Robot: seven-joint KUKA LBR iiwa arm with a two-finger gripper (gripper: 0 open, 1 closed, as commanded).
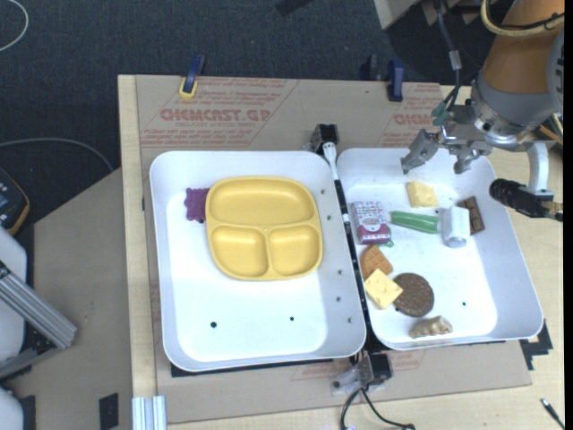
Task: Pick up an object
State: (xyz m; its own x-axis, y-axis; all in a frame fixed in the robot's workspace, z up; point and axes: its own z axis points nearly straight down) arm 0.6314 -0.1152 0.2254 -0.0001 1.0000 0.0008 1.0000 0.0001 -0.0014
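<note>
Two white bins sit side by side on my bench, left bin (175, 267) and right bin (510, 276), touching along the middle seam. Biggest thing in the left one is a yellow three-compartment tray (264, 227), with a purple scrap (195, 204) poking out from its left edge.

My arm (528, 43) comes in from the top right, orange band above the wrist. Its gripper (445, 155) hangs over the back of the right bin with both fingers splayed apart and nothing between them. It's just behind a pale yellow block (422, 193), not touching it as far as I can see.

Everything pickable is in the right bin: a green stick with a white cap (425, 222) lying across the middle, a small pink-and-white packet (371, 222) near the seam, a brown round disc (414, 294), a yellow wedge (383, 288) touching that disc, an orange-brown cookie-looking piece (376, 261) just above the wedge, a dark brown bar (473, 214) beside the cap, and a tan lumpy bit (431, 327) at the front edge.
</note>
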